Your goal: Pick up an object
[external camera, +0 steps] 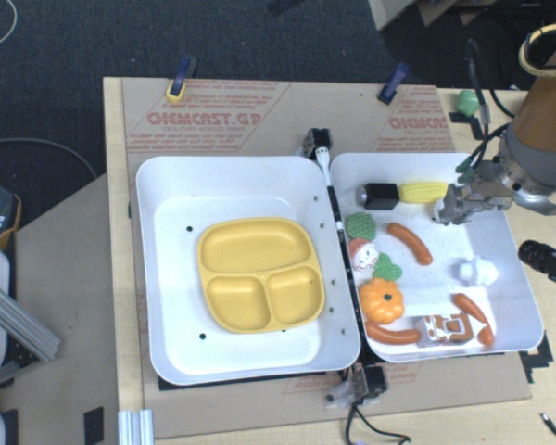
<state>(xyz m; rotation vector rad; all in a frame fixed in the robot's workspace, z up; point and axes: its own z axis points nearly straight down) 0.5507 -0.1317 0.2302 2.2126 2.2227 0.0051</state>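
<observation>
Camera view, from above: the yellow corn cob (423, 192) lies on its side near the far wall of the right bin (528, 290), just beside the gripper (451, 209) and touching a black block (380, 195) on its other end. It is judged a light, rigid plastic toy with a ribbed skin, best taken across its middle, where the fingers can straddle its narrow width. Whether the gripper's fingers stand apart or together cannot be told from this angle, and nothing is seen between them. Nearby lie a sausage (410, 243), an orange pumpkin (381, 299) and a small white piece (475, 271). The left bin (167, 248) bears a yellow divided tray (259, 273). The brown board (222, 114) under both bins reads "CHEMCAST GP" in red.
</observation>
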